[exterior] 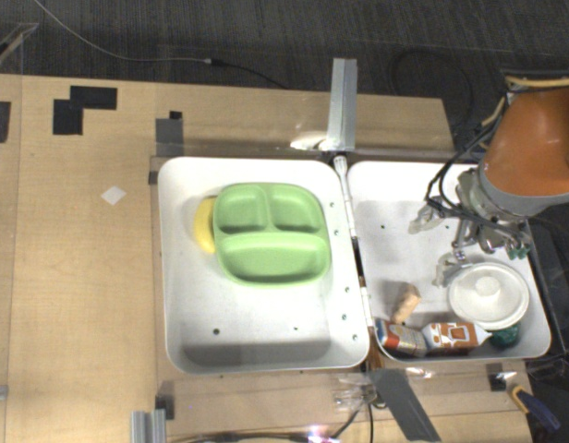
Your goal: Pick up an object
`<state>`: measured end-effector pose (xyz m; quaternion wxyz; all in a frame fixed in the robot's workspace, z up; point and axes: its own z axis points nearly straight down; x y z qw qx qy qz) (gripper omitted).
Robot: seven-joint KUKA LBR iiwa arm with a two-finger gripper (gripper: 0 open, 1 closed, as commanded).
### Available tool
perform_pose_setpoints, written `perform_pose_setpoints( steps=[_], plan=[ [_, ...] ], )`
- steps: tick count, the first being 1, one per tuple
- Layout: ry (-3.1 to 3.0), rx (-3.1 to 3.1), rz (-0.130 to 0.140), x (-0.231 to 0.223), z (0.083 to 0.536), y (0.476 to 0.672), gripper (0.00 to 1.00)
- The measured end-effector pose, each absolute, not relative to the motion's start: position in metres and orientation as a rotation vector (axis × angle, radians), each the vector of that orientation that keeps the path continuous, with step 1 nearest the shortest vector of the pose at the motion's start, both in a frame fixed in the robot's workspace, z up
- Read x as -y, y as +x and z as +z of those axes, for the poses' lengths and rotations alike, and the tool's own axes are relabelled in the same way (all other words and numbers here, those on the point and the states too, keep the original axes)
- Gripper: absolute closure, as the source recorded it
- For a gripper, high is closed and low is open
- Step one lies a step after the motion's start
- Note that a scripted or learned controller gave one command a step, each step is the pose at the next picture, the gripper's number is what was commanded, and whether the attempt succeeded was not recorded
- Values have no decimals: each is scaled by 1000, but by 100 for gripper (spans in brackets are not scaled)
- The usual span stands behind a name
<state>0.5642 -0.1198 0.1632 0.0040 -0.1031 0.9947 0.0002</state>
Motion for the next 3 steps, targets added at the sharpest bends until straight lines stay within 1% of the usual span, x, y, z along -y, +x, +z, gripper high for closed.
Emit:
perform_pose_setpoints(
  steps=[1,2,3],
  plan=[
    [495,-3093,0,138,190,571,0],
    [1139,-2908,1,132,89,492,0],
    [1071,-2937,3,121,89,525,0]
  ],
)
